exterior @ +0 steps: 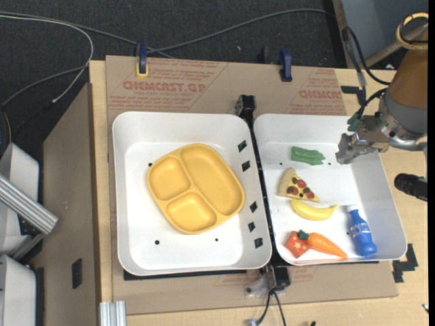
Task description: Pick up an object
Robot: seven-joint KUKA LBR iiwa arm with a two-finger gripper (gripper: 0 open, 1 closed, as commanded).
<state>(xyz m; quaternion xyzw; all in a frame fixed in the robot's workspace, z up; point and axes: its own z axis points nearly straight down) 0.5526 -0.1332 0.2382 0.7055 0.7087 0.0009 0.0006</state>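
Note:
The right bin holds a green piece, a pizza slice, a yellow banana, an orange carrot, a red pepper and a blue bottle. My gripper hangs over the bin's upper right part, a short way right of the green piece and above the bottle. Nothing shows between its fingers.
The left bin carries a yellow divided plate. A black divider runs between the bins. Cardboard lies under both, held by blue and yellow clamps at its far edge. Cables cross the dark floor behind.

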